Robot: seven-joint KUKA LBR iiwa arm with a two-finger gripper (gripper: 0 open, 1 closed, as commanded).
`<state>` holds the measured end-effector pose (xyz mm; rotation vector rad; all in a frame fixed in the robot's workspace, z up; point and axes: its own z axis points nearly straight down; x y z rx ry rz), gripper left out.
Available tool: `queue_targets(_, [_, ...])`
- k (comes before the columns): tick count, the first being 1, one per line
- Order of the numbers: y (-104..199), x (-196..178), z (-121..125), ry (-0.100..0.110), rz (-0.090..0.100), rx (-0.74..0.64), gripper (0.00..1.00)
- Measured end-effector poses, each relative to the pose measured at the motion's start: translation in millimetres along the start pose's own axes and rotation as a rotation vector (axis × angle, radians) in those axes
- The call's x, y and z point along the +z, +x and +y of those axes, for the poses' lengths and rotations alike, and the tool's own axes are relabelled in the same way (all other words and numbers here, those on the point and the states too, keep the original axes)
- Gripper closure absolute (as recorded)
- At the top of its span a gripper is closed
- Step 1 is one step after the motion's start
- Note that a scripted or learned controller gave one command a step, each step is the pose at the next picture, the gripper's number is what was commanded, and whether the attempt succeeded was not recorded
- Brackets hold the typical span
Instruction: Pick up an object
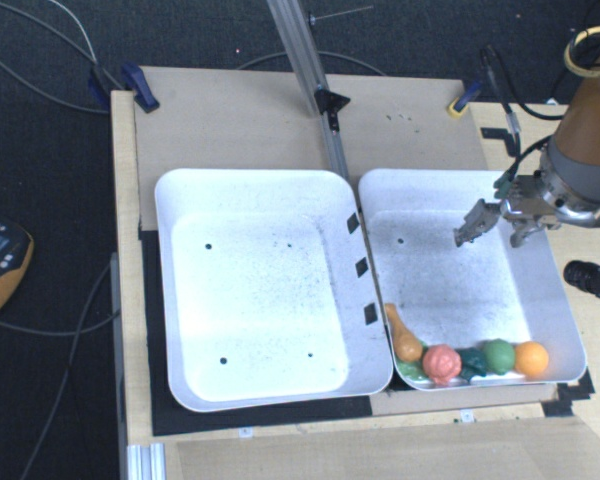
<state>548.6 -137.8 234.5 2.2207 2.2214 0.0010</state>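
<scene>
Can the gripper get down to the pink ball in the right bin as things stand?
Probably yes: the gripper hangs above bare bin floor, with open space down to the pink ball, though its neighbours and the bin's near wall crowd it.

Light is even and fairly bright, falling from above — the two white bins (pixel 250 288) read almost blown out, their floors nearly flat in tone. Shadows are soft and short: a thin dark rim under the bins' lower edges. The floor (pixel 40 58) in the upper left stays dim and grainy. The frame is soft throughout, with coarse noise — the arm (pixel 580 148) at the right edge looks slightly smeared.
</scene>
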Motion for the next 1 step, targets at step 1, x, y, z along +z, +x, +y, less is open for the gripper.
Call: queue_targets(1, [-66.8, 62.2, -53.6, 0.006, 0.0, 0.007, 0.0])
